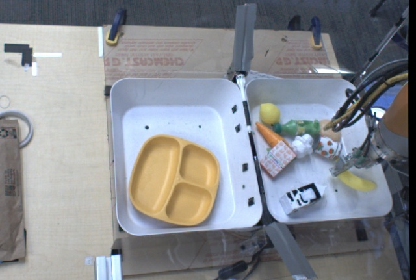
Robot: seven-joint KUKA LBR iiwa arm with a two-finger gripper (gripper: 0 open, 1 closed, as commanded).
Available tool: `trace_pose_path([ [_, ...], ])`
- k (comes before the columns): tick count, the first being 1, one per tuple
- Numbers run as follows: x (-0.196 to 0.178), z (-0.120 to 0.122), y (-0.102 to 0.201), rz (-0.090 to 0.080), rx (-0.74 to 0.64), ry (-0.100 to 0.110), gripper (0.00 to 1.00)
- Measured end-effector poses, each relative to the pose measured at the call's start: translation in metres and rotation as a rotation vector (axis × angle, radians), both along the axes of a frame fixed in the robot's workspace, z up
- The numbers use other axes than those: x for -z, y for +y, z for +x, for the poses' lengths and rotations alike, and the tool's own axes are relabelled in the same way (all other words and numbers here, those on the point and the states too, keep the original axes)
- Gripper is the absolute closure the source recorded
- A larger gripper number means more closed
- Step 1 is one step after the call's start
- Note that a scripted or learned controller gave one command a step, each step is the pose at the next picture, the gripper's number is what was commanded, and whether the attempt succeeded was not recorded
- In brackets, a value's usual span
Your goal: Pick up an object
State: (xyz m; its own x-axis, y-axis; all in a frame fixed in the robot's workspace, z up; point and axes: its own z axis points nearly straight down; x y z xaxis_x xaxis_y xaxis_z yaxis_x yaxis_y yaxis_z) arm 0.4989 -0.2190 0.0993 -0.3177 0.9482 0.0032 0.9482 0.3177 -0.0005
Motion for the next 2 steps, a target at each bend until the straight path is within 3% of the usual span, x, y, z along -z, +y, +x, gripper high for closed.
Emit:
trace_pose_path([
  [1,0.007,0.106,0.029,-0.005,-0.099,-0.003,1.00],
  [2,-0.099,0.117,0.059,-0.006,0.109,-0.002,1.00],
])
